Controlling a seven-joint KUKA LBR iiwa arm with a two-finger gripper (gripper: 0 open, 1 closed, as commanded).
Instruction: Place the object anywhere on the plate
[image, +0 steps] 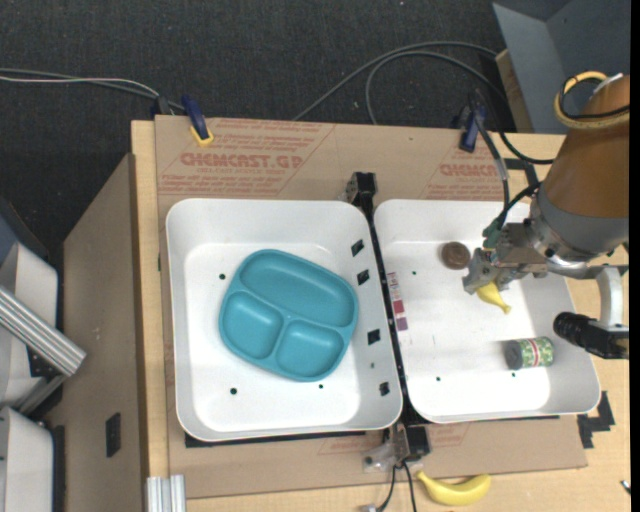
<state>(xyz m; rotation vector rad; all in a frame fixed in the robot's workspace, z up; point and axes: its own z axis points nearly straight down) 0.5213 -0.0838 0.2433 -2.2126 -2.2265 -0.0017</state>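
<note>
From my remote view, left to right: red "CHEMCAST GP" lettering on the brown board (240, 152) over the tabletop; a teal three-compartment plate (288, 313) in the left bin (190, 330). In the right bin (440, 395), a brown round object (455, 254), then the tool (492, 282) directly over a yellow banana (494, 296); I cannot tell its finger state. A green-labelled can (529, 352) lies nearby.
</note>
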